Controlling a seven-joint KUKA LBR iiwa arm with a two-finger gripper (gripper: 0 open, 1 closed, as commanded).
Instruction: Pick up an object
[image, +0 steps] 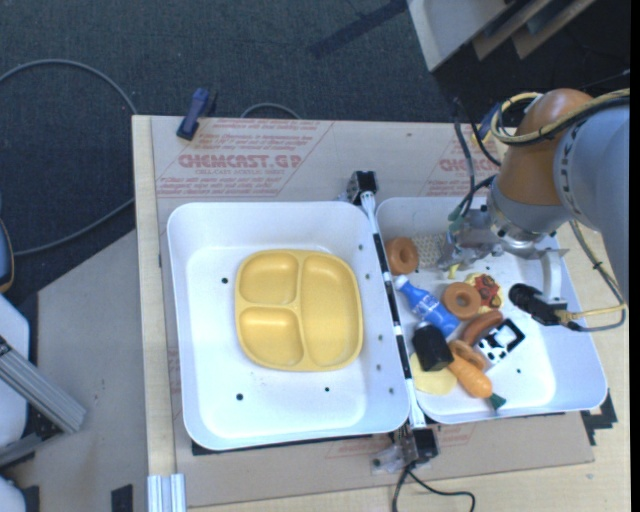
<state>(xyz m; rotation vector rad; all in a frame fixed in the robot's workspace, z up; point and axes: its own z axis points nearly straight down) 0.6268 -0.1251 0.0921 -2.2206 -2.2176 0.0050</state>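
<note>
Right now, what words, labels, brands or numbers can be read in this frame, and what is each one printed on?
"CHEMCAST G.P" in red, on the brown board under the bins; it reads upside down and mirrored from this view, so the reading is uncertain.
Smaller red lines around it on the same board: too small to read.
Red print at the board's right, near the arm: too blurred to read.
Black-and-white square tag in the right bin: a pattern, no letters.

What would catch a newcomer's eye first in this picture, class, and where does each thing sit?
The big yellow divided plate stands out first, lying alone in the middle of the left bin. Next comes the clutter of toy food in the right bin: two doughnuts, a carrot and a blue bottle. The grey arm reaches over that bin's far end.
</note>
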